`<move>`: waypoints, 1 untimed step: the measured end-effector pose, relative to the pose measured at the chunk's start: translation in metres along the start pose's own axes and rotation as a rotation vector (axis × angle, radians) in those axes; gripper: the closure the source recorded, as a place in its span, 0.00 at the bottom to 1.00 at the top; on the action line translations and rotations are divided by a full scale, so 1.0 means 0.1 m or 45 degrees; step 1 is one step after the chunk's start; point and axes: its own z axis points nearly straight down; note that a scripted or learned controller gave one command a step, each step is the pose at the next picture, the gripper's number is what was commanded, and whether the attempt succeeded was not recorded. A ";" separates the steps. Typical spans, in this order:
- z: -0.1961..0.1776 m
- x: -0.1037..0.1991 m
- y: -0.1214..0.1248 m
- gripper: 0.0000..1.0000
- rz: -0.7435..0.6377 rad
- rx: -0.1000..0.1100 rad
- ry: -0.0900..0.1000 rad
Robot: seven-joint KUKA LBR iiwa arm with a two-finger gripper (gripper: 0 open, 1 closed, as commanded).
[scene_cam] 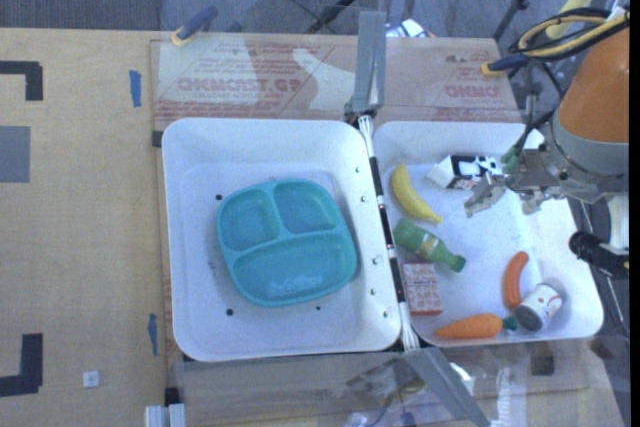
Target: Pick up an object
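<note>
White and shallow, two bins are sitting side by side on the bench. A teal divided plate (288, 242) is lying in the middle of the left bin (190, 155). The arm (600, 105), grey with an orange band, is reaching in from the right over the upper right part of the right bin (590, 315). Its gripper (505, 198) is hanging above the bin floor near the far edge, fingers spread apart with nothing between them.

A yellow banana (412, 194) is lying near the right bin's left wall, with a green bottle (427, 246) just below it, tilted toward the middle. A small red and white carton (422, 288) is resting against the left wall near the front. An orange carrot (472, 326) is lying along the front edge. A red sausage (514, 277) is sitting toward the front right corner, with a small white can (538, 306) just beside it. A black and white box (458, 169) is lying near the far edge, just left of the gripper.
</note>
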 end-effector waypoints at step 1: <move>-0.09 0.00 0.01 1.00 0.000 -0.001 0.000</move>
